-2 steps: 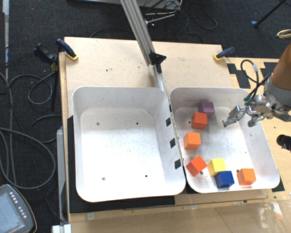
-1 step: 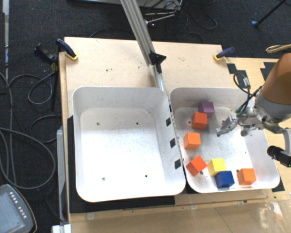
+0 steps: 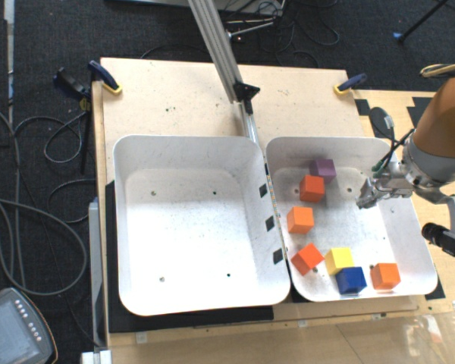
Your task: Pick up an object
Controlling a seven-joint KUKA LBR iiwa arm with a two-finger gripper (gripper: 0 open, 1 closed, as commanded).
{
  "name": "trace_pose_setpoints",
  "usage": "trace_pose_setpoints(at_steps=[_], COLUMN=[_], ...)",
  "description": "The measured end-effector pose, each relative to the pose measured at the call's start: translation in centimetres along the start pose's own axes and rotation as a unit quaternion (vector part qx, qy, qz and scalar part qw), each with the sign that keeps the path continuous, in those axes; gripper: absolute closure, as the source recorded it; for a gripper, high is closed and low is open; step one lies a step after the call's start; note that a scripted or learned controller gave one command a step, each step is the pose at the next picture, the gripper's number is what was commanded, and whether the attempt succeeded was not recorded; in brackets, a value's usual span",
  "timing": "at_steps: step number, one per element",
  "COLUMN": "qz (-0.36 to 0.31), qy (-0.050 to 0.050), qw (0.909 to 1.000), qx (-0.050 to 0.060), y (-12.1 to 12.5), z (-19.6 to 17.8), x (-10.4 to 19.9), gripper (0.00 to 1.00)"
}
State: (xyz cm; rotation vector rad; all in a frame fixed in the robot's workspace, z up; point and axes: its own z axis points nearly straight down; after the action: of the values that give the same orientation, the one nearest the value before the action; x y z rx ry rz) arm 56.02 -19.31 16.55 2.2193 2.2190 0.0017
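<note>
The right bin (image 3: 409, 237) holds several small blocks. A purple block (image 3: 323, 168) sits at the back with an orange block (image 3: 312, 188) just in front of it. Another orange block (image 3: 300, 219) lies mid-bin. Along the front lie an orange-red block (image 3: 307, 258), a yellow block (image 3: 338, 260), a blue block (image 3: 351, 280) and an orange block (image 3: 385, 275). My gripper (image 3: 366, 197) hangs over the bin's right half, to the right of the purple and orange pair, with nothing visible between its fingers.
The left bin (image 3: 136, 165) stands beside the right one on the tan bench. A slanted metal rod (image 3: 220, 48) runs from the top down to the bins' shared edge. Clamps sit at the bench's back corners (image 3: 105, 76).
</note>
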Motion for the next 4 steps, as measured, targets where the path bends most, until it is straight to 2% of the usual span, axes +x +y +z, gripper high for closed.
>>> trace_pose_setpoints(at_steps=[2, 4], qz=[-0.002, -0.004], qy=[-0.001, 0.002], qw=[1.0000, 1.0000], qx=[-0.003, 0.002], y=[0.5, 2.5], z=[-11.0, -8.4], x=[1.0, 10.6], gripper=[1.00, 1.00])
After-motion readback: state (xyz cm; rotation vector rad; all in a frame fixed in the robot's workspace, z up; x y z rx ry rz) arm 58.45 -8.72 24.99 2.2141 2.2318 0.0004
